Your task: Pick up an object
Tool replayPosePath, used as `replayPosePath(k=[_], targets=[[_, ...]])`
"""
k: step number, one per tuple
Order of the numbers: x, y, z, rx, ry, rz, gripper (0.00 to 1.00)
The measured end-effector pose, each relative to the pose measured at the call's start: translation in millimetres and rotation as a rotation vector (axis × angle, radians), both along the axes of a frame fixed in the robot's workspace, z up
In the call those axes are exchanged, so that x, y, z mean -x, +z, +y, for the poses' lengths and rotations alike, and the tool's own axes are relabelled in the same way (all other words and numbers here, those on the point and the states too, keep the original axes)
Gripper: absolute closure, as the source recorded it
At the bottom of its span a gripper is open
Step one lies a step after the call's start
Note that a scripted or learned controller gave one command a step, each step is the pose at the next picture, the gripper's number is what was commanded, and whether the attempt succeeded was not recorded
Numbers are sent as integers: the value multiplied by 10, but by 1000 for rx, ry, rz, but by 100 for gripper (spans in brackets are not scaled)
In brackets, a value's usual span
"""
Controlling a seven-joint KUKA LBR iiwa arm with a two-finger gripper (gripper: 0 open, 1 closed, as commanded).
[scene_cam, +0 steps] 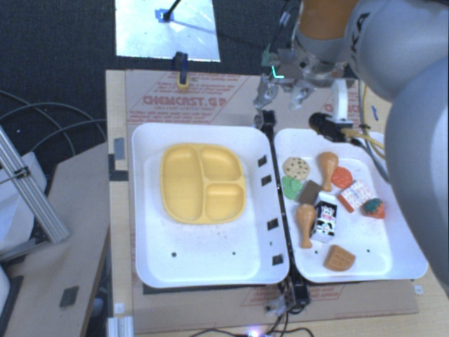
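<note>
Cardboard sheet point(184, 98) under the bins, far edge: red print, large line reads roughly "CHEMCAST" followed by a few characters I cannot settle; it runs left to right just beyond the left bin's far rim.
Same cardboard sheet, smaller red lines: one above and one below the large word, too fine to read.
Cardboard sheet, near edge: faint red print below the bins, upside down and blurred, unreadable.
Small carton point(325, 218) in the right bin: black and white cow-like picture on its face, no legible lettering.
</note>
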State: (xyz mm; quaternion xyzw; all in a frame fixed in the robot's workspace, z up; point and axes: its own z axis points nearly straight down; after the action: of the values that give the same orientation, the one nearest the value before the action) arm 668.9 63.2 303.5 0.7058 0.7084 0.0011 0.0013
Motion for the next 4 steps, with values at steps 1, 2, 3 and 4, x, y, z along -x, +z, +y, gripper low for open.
replayPosePath(k=[1, 2, 3, 4], targets=[[8, -862, 557, -1, 2, 1, 0], [715, 1377, 805, -4, 4, -7, 0], [740, -354, 1323, -1, 3, 8, 0], [1216, 179, 1718, -1, 1, 3, 0]])
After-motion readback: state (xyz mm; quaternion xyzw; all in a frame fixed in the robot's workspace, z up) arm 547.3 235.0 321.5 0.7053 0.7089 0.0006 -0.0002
